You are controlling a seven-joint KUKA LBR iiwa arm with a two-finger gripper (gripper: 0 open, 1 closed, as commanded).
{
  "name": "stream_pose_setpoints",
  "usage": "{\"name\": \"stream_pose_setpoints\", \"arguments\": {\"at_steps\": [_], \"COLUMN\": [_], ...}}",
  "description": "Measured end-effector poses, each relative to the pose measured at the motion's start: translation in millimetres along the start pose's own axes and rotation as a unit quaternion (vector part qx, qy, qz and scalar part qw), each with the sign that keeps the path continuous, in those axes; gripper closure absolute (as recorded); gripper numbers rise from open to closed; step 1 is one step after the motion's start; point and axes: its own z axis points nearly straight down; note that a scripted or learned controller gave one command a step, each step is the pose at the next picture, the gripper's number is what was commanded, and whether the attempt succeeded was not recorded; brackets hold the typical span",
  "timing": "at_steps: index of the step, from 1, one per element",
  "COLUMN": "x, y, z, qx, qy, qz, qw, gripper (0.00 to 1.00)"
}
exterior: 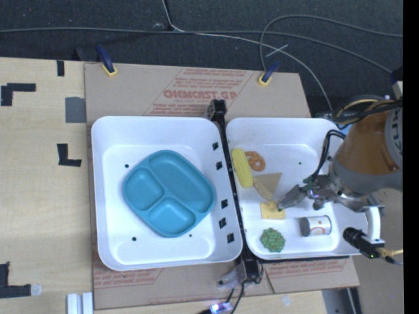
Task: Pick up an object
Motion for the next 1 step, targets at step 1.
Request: {"name": "stream_pose_setpoints", "arguments": {"at_steps": [1], "x": [1.0], "y": [1.5], "z": [38.5], "qx": [-0.003], "qy": [0.001], "qz": [0.0], "qw": [1.0], "gripper": [0.0]}}
